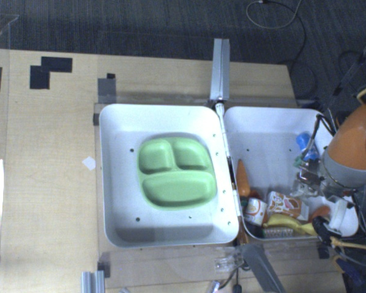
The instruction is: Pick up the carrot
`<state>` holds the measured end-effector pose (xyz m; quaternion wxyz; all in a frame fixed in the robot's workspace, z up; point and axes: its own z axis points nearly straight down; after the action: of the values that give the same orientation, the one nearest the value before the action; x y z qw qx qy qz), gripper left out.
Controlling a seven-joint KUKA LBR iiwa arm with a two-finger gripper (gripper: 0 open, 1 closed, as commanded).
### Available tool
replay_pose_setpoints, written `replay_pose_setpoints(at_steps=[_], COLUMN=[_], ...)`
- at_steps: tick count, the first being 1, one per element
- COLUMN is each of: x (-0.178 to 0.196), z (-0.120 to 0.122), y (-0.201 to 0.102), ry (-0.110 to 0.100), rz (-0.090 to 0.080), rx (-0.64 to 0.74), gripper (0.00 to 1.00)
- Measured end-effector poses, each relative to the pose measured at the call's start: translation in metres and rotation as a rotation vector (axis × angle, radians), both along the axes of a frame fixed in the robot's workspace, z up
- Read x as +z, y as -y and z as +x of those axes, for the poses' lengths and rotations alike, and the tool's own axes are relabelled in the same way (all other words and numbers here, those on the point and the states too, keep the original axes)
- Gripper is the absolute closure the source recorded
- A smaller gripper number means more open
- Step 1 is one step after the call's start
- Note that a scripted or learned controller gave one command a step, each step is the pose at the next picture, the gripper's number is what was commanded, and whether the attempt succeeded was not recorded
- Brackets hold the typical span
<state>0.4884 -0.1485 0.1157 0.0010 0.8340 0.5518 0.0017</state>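
The carrot point(241, 179), small and orange, lies along the left wall of the right bin point(265, 133), pointing up the frame. My gripper point(309, 184) hangs over the right side of that bin, below the arm's orange band point(354, 144). A good stretch of bare bin floor separates it from the carrot, and it sits just above a snack packet.
In the left bin point(116, 182) rests a green divided plate point(175, 171). The right bin's front edge is crowded: a small can point(254, 211), a snack packet point(287, 203), a banana point(290, 227) and a red item point(321, 212). A blue object point(302, 141) lies near the right wall.
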Motion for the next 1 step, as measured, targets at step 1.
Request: replay_pose_setpoints(at_steps=[1], x=[0.0015], z=[0.0689], y=[0.034], ry=[-0.002], rz=[-0.001], rx=[-0.141], gripper=[1.0])
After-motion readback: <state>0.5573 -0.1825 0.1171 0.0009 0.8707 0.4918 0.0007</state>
